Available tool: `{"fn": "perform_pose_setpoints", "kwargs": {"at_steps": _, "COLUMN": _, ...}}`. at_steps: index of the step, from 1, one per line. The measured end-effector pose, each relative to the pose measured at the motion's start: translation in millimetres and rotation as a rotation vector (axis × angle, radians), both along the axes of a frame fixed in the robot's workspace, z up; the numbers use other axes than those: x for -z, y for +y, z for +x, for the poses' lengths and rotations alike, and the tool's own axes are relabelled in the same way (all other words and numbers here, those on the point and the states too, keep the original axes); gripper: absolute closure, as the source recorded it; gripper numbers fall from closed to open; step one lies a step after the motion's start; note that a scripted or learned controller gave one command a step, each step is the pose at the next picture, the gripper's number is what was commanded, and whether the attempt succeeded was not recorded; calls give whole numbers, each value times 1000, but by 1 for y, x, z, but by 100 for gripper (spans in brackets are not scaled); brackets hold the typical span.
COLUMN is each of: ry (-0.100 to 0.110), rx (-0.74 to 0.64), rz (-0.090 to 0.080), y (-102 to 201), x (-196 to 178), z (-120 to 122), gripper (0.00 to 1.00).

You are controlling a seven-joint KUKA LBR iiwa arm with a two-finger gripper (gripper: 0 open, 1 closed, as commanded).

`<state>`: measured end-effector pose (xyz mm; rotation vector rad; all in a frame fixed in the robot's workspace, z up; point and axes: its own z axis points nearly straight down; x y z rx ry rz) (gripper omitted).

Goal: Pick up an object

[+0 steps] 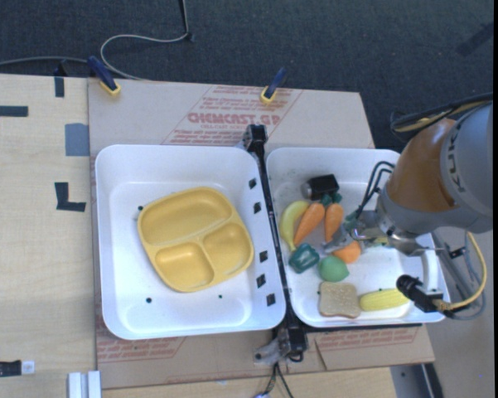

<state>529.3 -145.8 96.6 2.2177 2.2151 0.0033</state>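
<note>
The right bin (379, 161) holds several toy foods. Two orange carrots (309, 222) (334, 218) lie side by side near its middle. Beside them sit a yellow-green slice (291, 217) and a black piece (321, 186). Lower down are a teal piece (303, 259), a green ball (333, 269), an orange piece (349, 254), a slice of bread (339, 300) and a yellow corn cob (384, 299). My gripper (345, 239) reaches in from the right and is down among the right carrot and the orange piece.
The left bin (116, 222) holds a yellow divided plate (195, 237). The arm's grey and orange wrist (431, 181) hangs over the right bin's right side. A black divider (265, 222) runs between the bins. Two yellow clamps (272, 89) (106, 80) sit on the cardboard at the back.
</note>
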Motion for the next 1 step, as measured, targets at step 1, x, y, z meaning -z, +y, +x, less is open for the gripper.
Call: {"fn": "perform_pose_setpoints", "kwargs": {"at_steps": 1, "ry": 4, "rx": -5, "rz": 4, "y": 74, "x": -89, "z": 58, "gripper": 100}}
